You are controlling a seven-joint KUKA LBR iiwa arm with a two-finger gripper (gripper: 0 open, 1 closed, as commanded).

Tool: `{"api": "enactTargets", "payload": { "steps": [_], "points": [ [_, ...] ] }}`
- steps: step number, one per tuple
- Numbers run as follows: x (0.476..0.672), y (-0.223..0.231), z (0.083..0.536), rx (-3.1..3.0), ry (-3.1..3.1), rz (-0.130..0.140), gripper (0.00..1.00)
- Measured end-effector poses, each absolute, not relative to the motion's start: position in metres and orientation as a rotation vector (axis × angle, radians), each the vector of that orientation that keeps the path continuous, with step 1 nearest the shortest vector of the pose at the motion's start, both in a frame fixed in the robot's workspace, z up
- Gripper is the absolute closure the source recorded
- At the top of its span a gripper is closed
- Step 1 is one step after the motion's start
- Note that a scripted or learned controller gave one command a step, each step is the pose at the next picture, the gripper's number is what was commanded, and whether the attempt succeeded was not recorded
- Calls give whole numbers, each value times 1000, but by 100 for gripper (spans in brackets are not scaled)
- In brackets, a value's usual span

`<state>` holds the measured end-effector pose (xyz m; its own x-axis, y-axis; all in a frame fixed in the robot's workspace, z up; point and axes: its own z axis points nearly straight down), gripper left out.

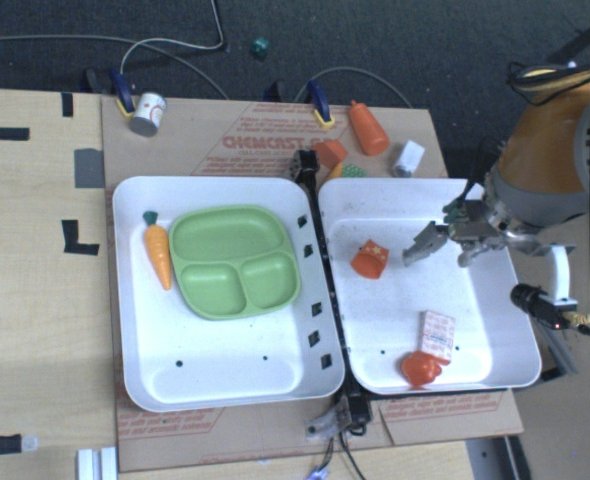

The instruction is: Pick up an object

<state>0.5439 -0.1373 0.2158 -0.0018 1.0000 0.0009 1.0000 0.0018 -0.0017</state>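
Grey two-finger gripper (443, 245) is over the right-hand shallow white bin (495, 368), upper right part, fingers spread and nothing between them, so released, no grasp. One finger points left toward the small orange-red block-shaped toy (370, 259), near it but apart; that looks like the target, since it sits alone on bare bin floor with room on both sides for the fingers. Other candidates in the same bin: a flat pale pink-patterned packet (437, 334) and a round red tomato-like toy (421, 368) just beside it at the front wall (harder, the wall blocks one finger). Left-hand white bin (135, 348) holds a green three-compartment plastic plate (237, 261) with an orange plastic carrot (157, 251) lying beside its left rim; well apart from the arm, so I'd judge not in play. Clutter outside on the cardboard behind the bins, e.g. an orange bottle-shaped toy (368, 129), is irrelevant. Judgement: approach stage, pick not yet done; needs to shift left and centre on the block before closing.
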Motion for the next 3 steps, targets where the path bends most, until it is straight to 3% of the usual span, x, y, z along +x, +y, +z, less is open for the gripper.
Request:
{"api": "enactTargets", "payload": {
  "steps": [1,2,3],
  "points": [
    [584,-111,119,-2218,-2221,3,0],
    [609,-94,86,-2220,-2224,-1,0],
    [609,-94,95,-2220,-2226,-1,100]
  ]
}}
